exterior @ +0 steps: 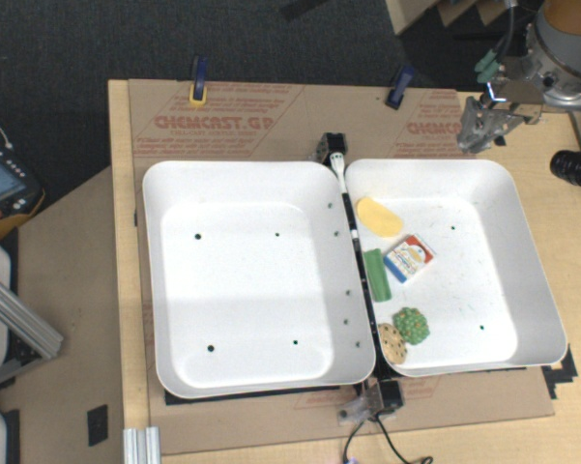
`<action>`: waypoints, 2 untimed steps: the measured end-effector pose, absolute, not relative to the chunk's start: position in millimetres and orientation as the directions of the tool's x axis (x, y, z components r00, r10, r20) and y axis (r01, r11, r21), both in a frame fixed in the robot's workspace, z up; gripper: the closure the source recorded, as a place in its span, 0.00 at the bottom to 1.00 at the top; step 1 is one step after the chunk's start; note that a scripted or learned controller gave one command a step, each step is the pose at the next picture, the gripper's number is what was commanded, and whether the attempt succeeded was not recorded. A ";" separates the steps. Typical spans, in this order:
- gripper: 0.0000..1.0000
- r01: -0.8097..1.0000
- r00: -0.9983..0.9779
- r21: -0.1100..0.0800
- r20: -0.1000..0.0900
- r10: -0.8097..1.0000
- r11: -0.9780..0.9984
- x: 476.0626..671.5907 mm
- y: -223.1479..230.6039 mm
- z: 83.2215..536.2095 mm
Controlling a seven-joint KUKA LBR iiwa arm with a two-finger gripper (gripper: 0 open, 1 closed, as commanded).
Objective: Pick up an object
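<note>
Gripper (480,133) is parked above right bin's (522,211) far rim, jaw state can't be told, nothing held; yellow piece (378,217) near divider is judged light, smooth, prob. slippery, best pinched across narrow width.

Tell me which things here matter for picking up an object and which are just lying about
For the job:
gripper, above the right bin's far edge
yellow piece
green bar
small white packet
green bumpy ball
speckled cookie
right bin, holding all five

Lying about:
left bin
yellow-and-blue clamp
blue clamp
</note>
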State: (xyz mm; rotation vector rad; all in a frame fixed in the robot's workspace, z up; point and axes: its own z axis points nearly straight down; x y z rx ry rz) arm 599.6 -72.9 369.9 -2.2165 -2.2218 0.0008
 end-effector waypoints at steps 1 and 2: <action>1.00 1.000 -0.010 0.010 0.003 1.000 0.010 561.9 9.3 440.3; 1.00 1.000 -0.011 -0.002 0.003 1.000 0.011 537.1 103.3 437.5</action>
